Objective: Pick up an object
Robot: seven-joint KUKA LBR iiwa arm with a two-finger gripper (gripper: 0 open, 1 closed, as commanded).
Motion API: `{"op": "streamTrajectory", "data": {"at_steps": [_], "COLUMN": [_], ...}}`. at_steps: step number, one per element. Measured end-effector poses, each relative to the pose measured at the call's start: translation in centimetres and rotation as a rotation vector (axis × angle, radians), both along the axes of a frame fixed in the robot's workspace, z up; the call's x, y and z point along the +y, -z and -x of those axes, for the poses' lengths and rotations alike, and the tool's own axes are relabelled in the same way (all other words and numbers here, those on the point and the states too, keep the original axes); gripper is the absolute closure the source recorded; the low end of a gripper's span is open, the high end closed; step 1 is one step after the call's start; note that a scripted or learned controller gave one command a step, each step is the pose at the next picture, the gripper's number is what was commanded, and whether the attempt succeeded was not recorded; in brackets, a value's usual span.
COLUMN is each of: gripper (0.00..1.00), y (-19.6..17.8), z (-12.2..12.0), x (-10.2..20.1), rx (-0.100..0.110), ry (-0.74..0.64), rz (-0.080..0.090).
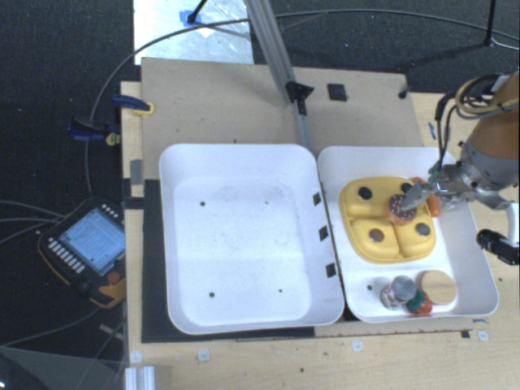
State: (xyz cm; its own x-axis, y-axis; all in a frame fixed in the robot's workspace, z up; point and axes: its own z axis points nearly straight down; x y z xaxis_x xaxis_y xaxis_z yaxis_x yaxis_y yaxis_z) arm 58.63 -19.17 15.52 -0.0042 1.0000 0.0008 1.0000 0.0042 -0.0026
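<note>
A large yellow lumpy object [383, 222] with dark spots lies in the right bin [479, 275]. A small brown ringed piece [400, 206] rests on its upper right part. My gripper [413, 199] reaches in from the right and its tip is right at that ringed piece, low over the yellow object. Something small and orange [435, 208] shows just behind the tip. At the bin's front lie a silver-grey object [397, 290], a tan round disc [439, 286] and a small red and green piece [418, 304].
The left bin [187, 299] stands beside the right one, with black clips along the shared rim [323, 232]. A slanted metal pole [272, 39] crosses the back. A teach pendant [85, 246] lies off the bench's left side.
</note>
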Motion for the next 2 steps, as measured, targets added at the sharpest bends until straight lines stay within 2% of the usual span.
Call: {"op": "streamTrajectory", "data": {"at_steps": [1, 2], "gripper": [0.00, 1.00], "y": [2.76, 1.89], "z": [-0.37, -0.34], "x": [-0.19, -0.15], "rx": [-0.016, -0.013], "ry": [-0.001, -0.002], "rz": [0.005, 0.001]}}
